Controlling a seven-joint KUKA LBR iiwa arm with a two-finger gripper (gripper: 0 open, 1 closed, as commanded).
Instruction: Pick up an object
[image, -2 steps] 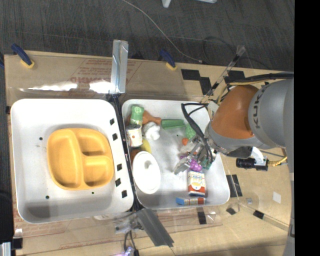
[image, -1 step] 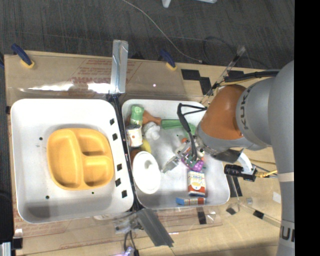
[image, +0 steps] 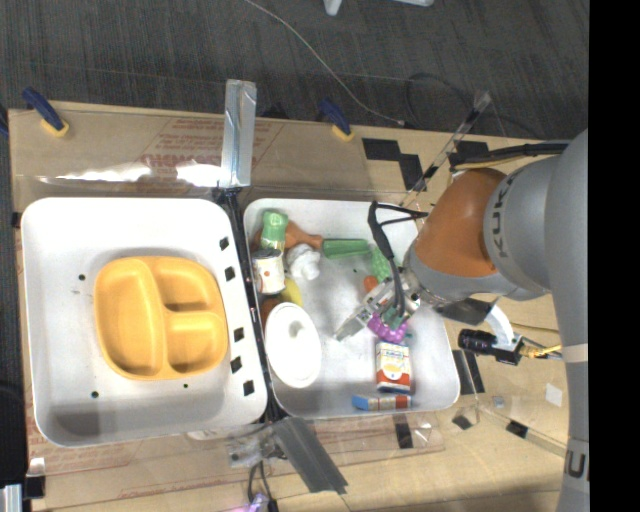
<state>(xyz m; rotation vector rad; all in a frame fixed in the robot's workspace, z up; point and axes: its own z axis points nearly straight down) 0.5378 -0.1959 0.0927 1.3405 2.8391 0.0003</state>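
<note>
- A small purple object is seen in the right bin, just above a red-and-white carton.
- The gripper is lowered over it; whether the fingers are spread or closed cannot be told.
- Risk noted: with the carton touching or nearly touching, and a green item close by, a finger could be landed on a neighbour and the grasp lost.
- The arm is bent in from the right, wrist tilted down and leftward.
</note>
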